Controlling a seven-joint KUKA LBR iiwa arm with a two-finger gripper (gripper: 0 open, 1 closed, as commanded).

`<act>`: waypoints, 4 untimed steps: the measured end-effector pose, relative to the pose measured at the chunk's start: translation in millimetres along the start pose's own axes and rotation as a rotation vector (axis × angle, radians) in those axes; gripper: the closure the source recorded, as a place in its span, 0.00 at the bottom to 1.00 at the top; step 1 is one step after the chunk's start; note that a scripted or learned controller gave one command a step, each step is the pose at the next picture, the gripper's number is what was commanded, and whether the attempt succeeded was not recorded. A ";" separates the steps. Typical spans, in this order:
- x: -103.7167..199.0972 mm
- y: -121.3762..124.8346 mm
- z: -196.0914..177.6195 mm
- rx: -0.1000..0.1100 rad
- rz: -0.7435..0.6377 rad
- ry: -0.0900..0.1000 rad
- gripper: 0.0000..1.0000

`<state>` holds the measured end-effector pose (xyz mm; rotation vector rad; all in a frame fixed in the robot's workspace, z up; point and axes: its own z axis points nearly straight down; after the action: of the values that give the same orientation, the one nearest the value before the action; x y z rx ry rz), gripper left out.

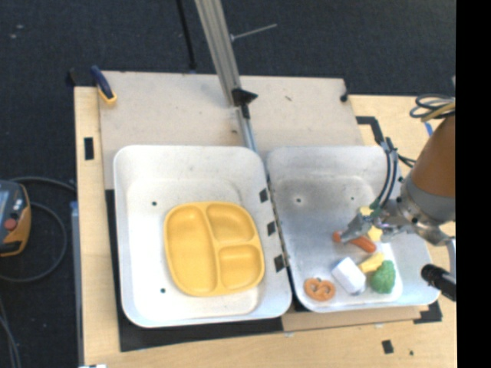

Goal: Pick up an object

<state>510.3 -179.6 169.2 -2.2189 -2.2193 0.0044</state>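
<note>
My gripper [365, 223] hangs low over the right bin [322, 175], toward its right side. Directly under and beside its tip lies a small orange carrot-like piece [355, 241]. In front of that sit a yellow piece [372, 264], a white block [347, 274], a green broccoli-like piece [383, 277] and an orange pretzel-shaped piece [319, 288], all crowded into the bin's front right corner. The gripper's own body hides whether it touches the orange piece.
The left bin [146, 175] holds a yellow divided plate [214, 246]. A slanted metal pole [222, 48] rises behind the bins. The arm's orange band [436, 163] stands above the right bin's right wall.
</note>
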 end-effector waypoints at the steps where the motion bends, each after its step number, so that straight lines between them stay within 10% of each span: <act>1: -3.3 1.9 42.5 -0.003 0.001 -0.001 0.00; 2: -4.7 3.3 29.0 -0.009 0.005 -0.002 1.00; 4: -9.9 8.7 -68.4 -0.011 -0.003 -0.004 1.00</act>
<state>519.3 -189.6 237.6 -2.2232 -2.2299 -0.0042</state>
